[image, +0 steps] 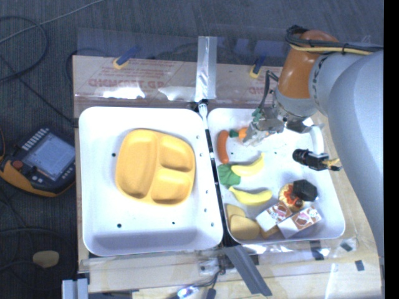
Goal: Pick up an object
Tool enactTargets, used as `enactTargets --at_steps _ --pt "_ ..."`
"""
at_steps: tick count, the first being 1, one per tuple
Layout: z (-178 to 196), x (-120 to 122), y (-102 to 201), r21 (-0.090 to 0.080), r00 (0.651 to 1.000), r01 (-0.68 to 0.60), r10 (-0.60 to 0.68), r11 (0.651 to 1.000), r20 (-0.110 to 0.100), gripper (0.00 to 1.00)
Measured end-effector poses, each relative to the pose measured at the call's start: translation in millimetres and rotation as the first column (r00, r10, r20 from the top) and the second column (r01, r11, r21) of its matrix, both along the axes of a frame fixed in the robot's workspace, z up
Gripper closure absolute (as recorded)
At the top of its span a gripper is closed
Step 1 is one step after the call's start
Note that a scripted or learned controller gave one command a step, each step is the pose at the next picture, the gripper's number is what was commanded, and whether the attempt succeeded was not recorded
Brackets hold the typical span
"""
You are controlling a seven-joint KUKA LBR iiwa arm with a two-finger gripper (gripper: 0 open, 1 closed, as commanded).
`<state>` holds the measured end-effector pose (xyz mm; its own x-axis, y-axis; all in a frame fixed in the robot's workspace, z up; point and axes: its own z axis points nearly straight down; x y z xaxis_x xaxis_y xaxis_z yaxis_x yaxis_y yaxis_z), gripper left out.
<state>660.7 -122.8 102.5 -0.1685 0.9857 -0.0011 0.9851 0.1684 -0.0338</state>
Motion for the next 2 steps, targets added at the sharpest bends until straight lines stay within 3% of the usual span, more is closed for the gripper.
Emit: enactTargets --at_steps 1,2 --pt "-1.4 -1.1 -0.2 -0.001 1.000 0.001 -0.001 1.000 -0.003 0.00" --pt "6.7 -1.9 -0.4 -0.002 1.000 0.001 -0.001 1.000 -0.006 1.00"
